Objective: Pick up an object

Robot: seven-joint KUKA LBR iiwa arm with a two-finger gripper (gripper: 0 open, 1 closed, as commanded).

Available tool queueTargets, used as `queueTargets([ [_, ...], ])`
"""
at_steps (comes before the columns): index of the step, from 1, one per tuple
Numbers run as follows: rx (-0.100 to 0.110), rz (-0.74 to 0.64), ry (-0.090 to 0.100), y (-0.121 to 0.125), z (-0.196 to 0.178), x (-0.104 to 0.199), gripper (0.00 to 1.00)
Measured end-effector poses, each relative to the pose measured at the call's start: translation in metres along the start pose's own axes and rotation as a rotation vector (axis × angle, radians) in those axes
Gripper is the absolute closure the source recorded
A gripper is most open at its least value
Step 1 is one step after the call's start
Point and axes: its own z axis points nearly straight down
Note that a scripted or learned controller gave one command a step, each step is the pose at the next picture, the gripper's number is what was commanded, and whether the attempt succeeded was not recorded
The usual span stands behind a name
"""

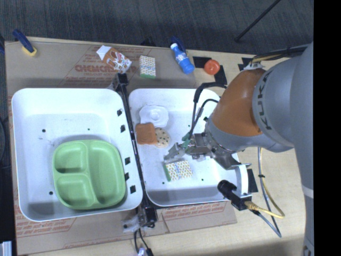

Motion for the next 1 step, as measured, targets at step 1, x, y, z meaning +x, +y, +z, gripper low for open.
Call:
queueTargets([
  [1, -0.001, -0.002, 0.0, 0.1254, 0.1047, -0.0287, 0.0],
])
